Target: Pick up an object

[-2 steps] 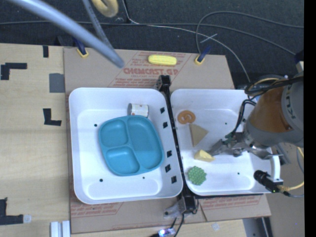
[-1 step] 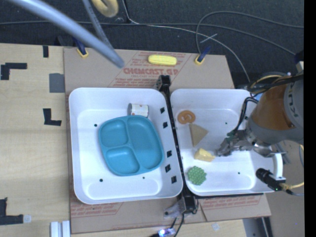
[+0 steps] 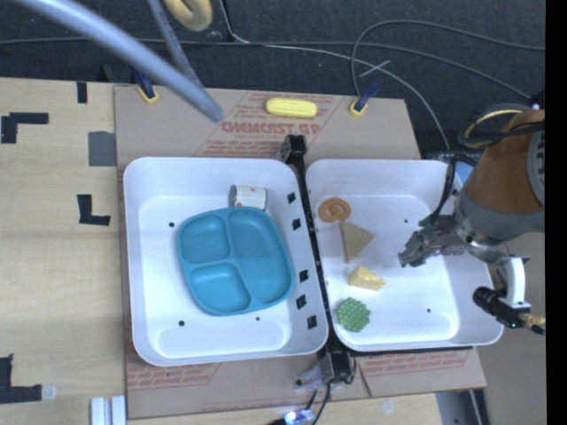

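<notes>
The right bin [image 3: 390,173] holds a round tan ring-shaped piece [image 3: 334,210], a tan wedge [image 3: 356,239], a pale yellow chunk [image 3: 365,279] and a green bumpy ball [image 3: 353,313]. My gripper [image 3: 415,253] hangs low over the right bin's middle right, to the right of the wedge and the yellow chunk and apart from both. Nothing shows between its dark tips. The grey arm with its orange band [image 3: 507,180] comes in from the right edge.
The left bin [image 3: 146,237] holds a blue divided plate [image 3: 235,261] and a small white can [image 3: 248,197] at its back. A yellow corn-like piece [image 3: 291,108] lies on the cardboard behind the bins. Cables run across the dark back.
</notes>
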Motion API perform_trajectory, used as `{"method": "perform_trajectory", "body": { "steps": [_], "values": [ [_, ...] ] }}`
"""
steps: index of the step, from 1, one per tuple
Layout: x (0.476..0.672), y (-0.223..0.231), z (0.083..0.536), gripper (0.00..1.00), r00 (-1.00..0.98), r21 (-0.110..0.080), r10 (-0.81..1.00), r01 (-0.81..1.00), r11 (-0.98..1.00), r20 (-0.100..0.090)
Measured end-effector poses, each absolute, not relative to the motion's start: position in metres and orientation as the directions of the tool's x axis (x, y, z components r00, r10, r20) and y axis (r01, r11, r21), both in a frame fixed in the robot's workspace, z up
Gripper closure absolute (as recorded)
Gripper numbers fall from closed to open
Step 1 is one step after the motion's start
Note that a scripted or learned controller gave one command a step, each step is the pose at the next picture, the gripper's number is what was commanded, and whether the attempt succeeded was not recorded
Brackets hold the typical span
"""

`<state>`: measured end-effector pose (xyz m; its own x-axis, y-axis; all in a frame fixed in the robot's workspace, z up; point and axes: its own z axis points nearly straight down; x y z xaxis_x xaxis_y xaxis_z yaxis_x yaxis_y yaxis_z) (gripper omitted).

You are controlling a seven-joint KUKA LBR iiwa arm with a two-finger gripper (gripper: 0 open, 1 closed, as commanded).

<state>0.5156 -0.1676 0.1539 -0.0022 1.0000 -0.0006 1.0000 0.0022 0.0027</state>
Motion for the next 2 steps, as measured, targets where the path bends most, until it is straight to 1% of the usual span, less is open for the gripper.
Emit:
{"method": "perform_trajectory", "body": {
  "steps": [1,2],
  "values": [
    [0.514,-0.157,0.204,1.0,-0.003,0.004,1.0,1.0,0.003,-0.001],
    [0.509,-0.153,0.263,1.0,-0.002,0.002,1.0,1.0,0.002,-0.001]
  ]
}}
